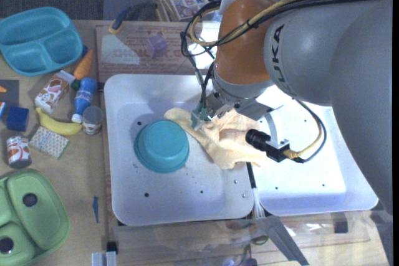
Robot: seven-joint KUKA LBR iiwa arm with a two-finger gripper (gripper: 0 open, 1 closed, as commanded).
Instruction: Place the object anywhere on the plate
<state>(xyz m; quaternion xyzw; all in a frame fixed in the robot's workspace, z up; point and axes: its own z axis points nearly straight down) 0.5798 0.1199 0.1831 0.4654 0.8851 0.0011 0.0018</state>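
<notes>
The grey arm (324, 40) reaches in over the right bin (324, 184) and bends down across the divide into the left bin (124, 196), which serves as the landmark here. In that bin, left of centre, sits the blue plate (162, 145), apparently a shallow dish turned rim down. Just right of the plate, touching its edge and spilling over the left bin's right wall, lies the yellow cloth (229, 143), crumpled. The hand (201, 116) is pressed down at the cloth's upper left corner, close beside the plate; whether it is wide, narrow or holding the cloth I cannot tell. The step looks like the pick. Next, a firm pinch, a lift clear of the bin floor, then a short carry left onto the plate.
</notes>
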